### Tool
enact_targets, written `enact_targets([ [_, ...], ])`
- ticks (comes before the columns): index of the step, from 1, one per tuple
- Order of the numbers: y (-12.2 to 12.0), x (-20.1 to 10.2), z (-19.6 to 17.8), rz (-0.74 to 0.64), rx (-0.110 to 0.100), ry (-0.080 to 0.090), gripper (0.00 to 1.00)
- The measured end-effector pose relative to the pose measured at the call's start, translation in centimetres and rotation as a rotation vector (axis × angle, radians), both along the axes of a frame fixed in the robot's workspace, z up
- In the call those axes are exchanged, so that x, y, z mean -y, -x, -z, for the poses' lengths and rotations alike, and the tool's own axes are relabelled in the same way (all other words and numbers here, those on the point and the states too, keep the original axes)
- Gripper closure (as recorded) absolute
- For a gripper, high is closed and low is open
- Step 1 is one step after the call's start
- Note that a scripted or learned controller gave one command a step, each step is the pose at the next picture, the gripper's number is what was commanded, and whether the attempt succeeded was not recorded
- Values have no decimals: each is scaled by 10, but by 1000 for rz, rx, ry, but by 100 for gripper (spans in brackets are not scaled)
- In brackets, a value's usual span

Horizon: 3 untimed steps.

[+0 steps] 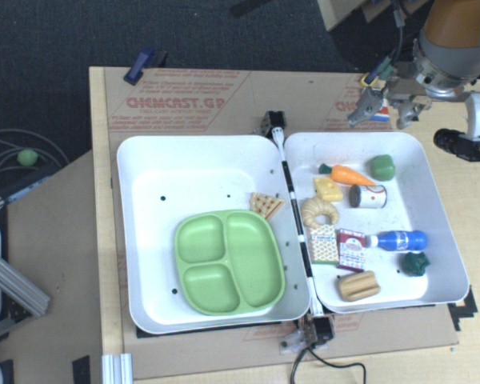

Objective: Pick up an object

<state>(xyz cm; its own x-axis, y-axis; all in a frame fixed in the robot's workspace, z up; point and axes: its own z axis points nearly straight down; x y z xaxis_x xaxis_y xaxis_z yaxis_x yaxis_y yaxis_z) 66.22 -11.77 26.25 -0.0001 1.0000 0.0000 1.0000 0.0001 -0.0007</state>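
My gripper (384, 112) hangs high over the far rim of the right bin (444, 238), at the top right of the camera view. Its fingers are spread open with nothing between them. Below it in the right bin lie an orange carrot (354, 175), a green lump (382, 166), a yellow cheese wedge (328, 189), a small can (369, 198), a bagel (319, 212), a green packet (323, 244), a red-and-white box (352, 250), a blue bottle (394, 241), a dark green piece (414, 264) and a bread roll (358, 285).
The left bin (144, 214) holds a green divided plate (228, 261) and a waffle cracker (266, 206) by the dividing rim. A black clip (274, 122) sits at the far end of the seam between the bins. Cardboard lies under both bins.
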Motion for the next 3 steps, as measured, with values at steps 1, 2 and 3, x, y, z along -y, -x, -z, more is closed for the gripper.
enact_targets([
  [1,1,-18,159,0,-6,-2,0],
  [2,77,-2,175,1,10,1,0],
  [3,78,-2,166,2,7,1,100],
])
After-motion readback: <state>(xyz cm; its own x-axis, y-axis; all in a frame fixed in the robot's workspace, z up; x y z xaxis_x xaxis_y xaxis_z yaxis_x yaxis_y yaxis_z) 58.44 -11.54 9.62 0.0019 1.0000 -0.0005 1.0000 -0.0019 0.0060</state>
